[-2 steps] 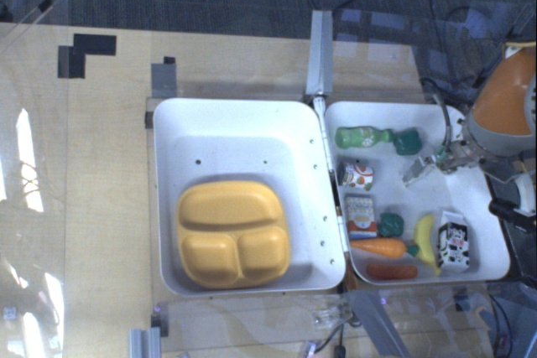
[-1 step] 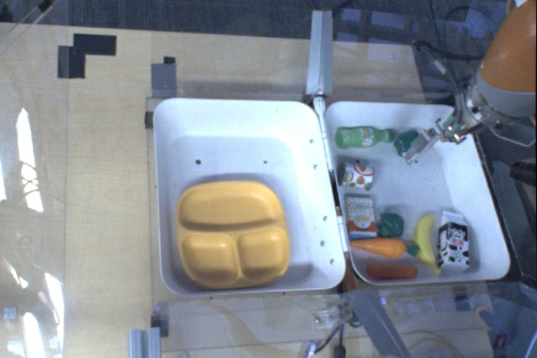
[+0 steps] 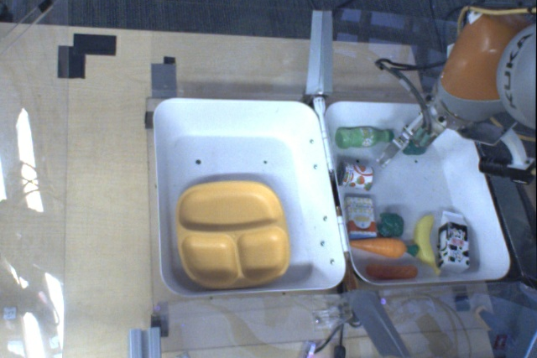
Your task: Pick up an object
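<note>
Pincer: the two-finger gripper (image 3: 405, 141) hangs over the upper part of the right-hand shallow white bin (image 3: 487, 205), below the arm's orange wrist band; its tip slants down toward the view's left.
Pincer state: whether it is released or clenched, I cannot tell; the tip is small and blurred, and nothing can be made out held in it.
Nearest thing: the green plastic bottle with a pale label (image 3: 363, 137) lies on its side just beside the pincer, on the side away from the arm.
Deciding relation: the bottle's long axis runs about level across the view, its near end pointing at the pincer; a short shift away from the arm and a descent would likely put the pincer over it.
Farther out: a small white carton with a red and green print (image 3: 358, 175) lies down-view of the bottle, then a pale snack packet (image 3: 361, 212) and a dark green lump (image 3: 390, 224).
Farthest in this bin: an orange carrot (image 3: 378, 247), a red sausage-shaped piece (image 3: 390, 271), a yellow banana (image 3: 425, 237) and a black-and-white milk carton (image 3: 453, 240), all well apart from the pincer.
Other bin: the left white bin (image 3: 226, 121) holds a yellow three-compartment tray (image 3: 233, 230), far from the pincer.
Judgement: pick not yet made; the bottle seems the handiest candidate.
</note>
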{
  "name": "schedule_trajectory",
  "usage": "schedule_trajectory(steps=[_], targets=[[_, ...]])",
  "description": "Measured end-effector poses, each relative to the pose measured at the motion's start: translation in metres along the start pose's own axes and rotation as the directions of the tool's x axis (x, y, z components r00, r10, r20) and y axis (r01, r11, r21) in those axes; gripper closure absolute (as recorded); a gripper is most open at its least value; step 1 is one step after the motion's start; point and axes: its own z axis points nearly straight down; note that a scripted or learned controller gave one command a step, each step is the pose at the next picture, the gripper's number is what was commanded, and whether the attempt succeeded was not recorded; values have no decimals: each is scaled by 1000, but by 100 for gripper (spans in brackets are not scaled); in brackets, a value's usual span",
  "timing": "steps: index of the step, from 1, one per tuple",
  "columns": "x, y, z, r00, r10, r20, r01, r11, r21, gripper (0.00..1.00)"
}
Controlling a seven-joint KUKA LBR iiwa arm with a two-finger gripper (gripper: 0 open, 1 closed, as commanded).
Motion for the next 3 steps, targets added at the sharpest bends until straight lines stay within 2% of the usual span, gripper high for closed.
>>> schedule_trajectory(steps=[1,2,3], targets=[[-46,-5,32,981,193,-12,-193,981,10,0],[0,33,31,986,168,4,-168,986,20,0],[11,38,31,1000,0,-7,0,1000,23,0]])
